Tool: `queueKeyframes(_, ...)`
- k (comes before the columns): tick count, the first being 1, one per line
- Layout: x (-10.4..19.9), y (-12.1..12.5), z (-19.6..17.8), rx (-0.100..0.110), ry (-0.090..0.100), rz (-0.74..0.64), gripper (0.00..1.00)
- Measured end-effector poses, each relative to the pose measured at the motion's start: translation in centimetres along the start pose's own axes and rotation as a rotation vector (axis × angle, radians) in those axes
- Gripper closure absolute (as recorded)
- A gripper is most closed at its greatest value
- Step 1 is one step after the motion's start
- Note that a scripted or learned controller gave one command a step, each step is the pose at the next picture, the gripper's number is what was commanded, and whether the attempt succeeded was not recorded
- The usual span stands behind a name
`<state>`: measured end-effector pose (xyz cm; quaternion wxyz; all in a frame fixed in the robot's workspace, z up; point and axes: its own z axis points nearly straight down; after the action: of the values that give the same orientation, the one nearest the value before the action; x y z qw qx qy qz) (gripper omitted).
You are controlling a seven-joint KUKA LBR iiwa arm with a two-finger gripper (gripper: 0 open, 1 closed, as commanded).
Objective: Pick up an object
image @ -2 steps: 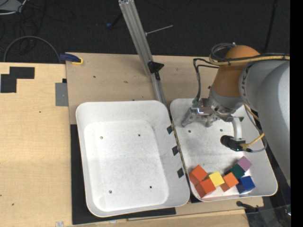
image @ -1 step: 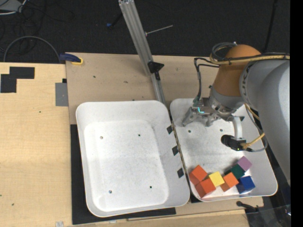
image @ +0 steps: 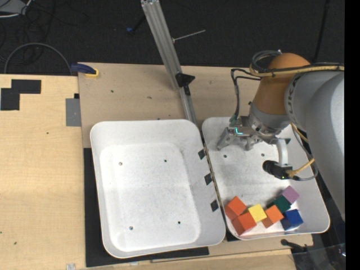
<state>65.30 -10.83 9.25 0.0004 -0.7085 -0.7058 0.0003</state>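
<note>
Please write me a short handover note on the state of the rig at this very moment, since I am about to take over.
Gripper: low over the far end of the right-hand shallow white bin, nothing seen held.
Things: small coloured cubes clustered in that bin's near corner: two orange cubes, a yellow cube, a purple cube, a blue cube.
Done: nothing picked.
Left: move to the cluster, grasp one, lift.

Even overhead light brightens the white bins; background stays dark, image slightly soft.

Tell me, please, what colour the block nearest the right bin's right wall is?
Purple block, seen in the camera view.
</note>
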Motion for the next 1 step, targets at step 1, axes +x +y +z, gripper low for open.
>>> queueKeyframes(1, -0.02, 0.00, 0.00, 0.000, 0.000, 0.002, 0.00)
